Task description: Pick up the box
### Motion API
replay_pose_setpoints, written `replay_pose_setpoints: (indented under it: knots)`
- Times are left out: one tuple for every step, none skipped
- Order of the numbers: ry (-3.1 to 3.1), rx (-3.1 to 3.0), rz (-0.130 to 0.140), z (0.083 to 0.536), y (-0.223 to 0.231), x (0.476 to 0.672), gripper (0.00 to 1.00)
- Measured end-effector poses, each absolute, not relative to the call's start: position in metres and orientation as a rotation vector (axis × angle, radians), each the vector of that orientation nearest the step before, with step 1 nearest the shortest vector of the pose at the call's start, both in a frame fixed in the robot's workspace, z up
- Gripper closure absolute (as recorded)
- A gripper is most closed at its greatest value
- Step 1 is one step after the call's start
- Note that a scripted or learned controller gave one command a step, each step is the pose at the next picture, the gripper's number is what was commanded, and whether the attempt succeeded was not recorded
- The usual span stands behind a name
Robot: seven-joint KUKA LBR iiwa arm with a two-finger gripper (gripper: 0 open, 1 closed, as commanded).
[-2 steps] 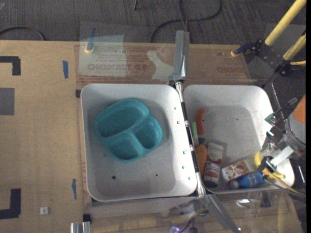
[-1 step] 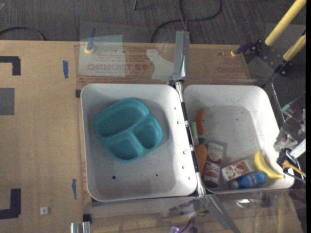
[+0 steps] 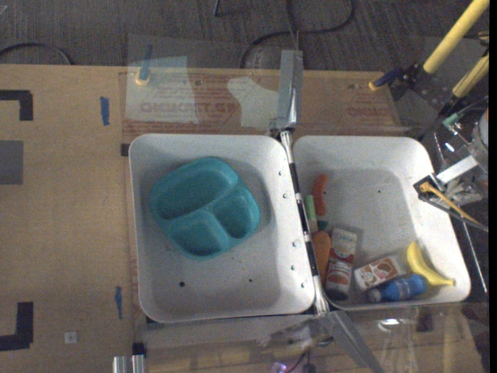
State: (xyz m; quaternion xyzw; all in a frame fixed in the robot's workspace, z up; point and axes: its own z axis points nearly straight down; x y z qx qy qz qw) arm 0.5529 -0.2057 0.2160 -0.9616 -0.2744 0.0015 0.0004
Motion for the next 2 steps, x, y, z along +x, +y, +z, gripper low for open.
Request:
replay_pose_setpoints:
  knots:
    - [-0.687, -3.065, 0.004, 0.2064, -0.2197, 0.6341, 1.0]
    - [-0.687, -3.064, 0.004, 0.2065, -0.2197, 0.634, 0.0]
